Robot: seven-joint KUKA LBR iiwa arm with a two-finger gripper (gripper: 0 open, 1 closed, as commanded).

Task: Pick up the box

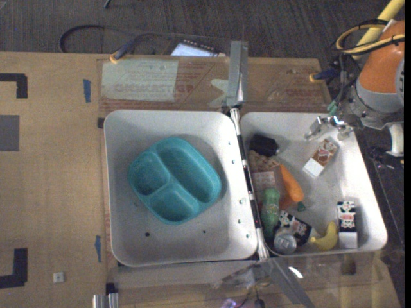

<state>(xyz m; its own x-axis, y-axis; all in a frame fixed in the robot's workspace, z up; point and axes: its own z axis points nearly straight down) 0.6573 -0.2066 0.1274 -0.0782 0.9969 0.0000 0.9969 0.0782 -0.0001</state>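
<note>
We start at the gripper, which hangs over the twelve-to-one o'clock part of the right bin, below the arm's orange band. Its metal fingers look spread, and we see nothing between them.

Just beside it, toward five o'clock, lies the box, a small carton with a red-and-white face, flat on the bin floor and tilted on a diagonal. It lies close under the fingers, but we cannot tell whether anything touches it.

Going outward, a carrot lies toward seven o'clock of the box, with a green bottle past it and a dark object near the inner wall at nine o'clock. A banana and a small cow-print carton sit at the bin's five o'clock corner, well apart from the box. The left bin carries a teal divided plate.

We judge the step in hand to be the approach: the box is not yet grasped. The next move, as we see it, calls for bringing the fingers over the box's middle, turning them to straddle its narrow width, descending, and closing before any lift.
</note>
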